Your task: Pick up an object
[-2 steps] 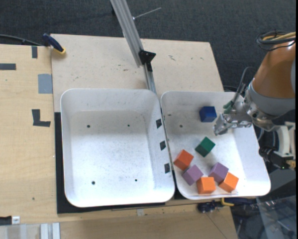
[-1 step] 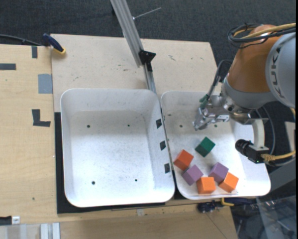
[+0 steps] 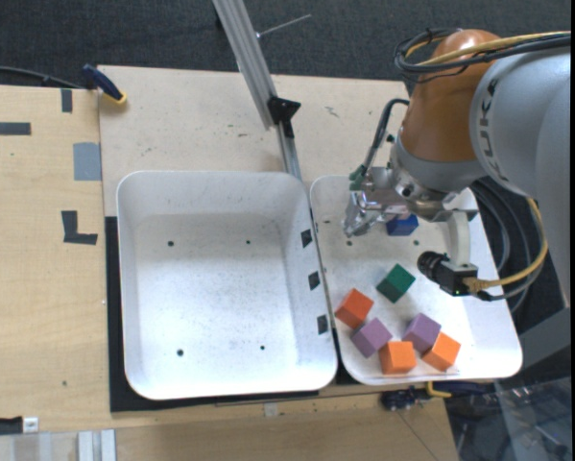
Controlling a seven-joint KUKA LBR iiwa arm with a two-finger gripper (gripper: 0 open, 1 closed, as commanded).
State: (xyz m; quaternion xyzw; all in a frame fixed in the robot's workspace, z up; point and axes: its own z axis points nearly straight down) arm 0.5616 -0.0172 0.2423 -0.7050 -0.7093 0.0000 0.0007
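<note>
Blocks in the right bin (image 3: 503, 349), seven in all, small and plain-faced. Nearest the gripper (image 3: 362, 217): blue block (image 3: 402, 226), mostly hidden under the wrist, one corner showing, near the bin's far side. Just right of the gripper, contact not clear. Grip state: cannot tell from this angle; nothing seen clasped.

Nearer the camera, green cube (image 3: 395, 283), alone, turned corner-on. Below and left of it, left orange cube (image 3: 354, 307), near the bin's left wall. Touching it, left purple cube (image 3: 371, 336). Then middle orange cube (image 3: 396, 356) against that purple one, right purple cube (image 3: 422, 331) just beside, and right orange cube (image 3: 443, 351) touching the right purple one. Five of them bunched in a cluster at the near end, well apart from the blue block.

Above the blocks, grey arm (image 3: 527, 113) with orange band (image 3: 441, 104), reaching in from the right, looped with yellow and black cables (image 3: 503, 275).

Left bin (image 3: 124, 257) side by side with the right one, white, speckled with fine dark dust and four dark dots. Three small black tabs (image 3: 314, 279) along the shared walls.

Behind the bins, slanted metal pole (image 3: 244, 46) ending in a black bracket (image 3: 284, 110). On the bench (image 3: 37, 286), grey tape patches (image 3: 87, 159) and a blue-and-yellow clamp (image 3: 105, 83) at the far left.
</note>
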